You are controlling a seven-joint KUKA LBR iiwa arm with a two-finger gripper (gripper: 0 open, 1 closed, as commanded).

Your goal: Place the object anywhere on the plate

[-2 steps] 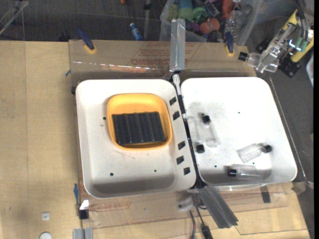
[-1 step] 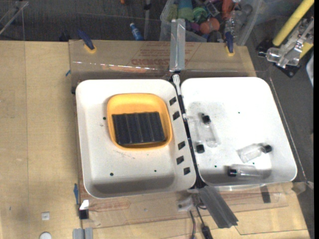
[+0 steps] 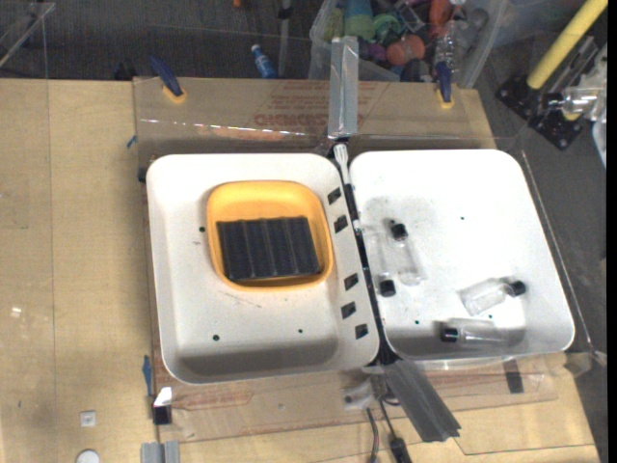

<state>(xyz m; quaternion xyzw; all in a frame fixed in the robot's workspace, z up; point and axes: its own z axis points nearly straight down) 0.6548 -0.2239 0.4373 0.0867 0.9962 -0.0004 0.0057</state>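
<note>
Camera view: yellow plate [image 3: 220, 201] bears dark ridged block [image 3: 268, 247], seemingly.

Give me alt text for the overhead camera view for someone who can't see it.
Two white bins sit side by side: the left bin holds an orange plate with a dark ridged object on it, and the right bin holds several clear, black-capped vials.

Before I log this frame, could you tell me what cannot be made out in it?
- Clear bottles in the right bin, camera view: transparent against white, so their outlines and exact count are unclear.
- Dark slab on the plate: it hides the plate's middle; what it is made of is too blurred to tell.
- Toys in the tub: cut off by the top edge.
</note>
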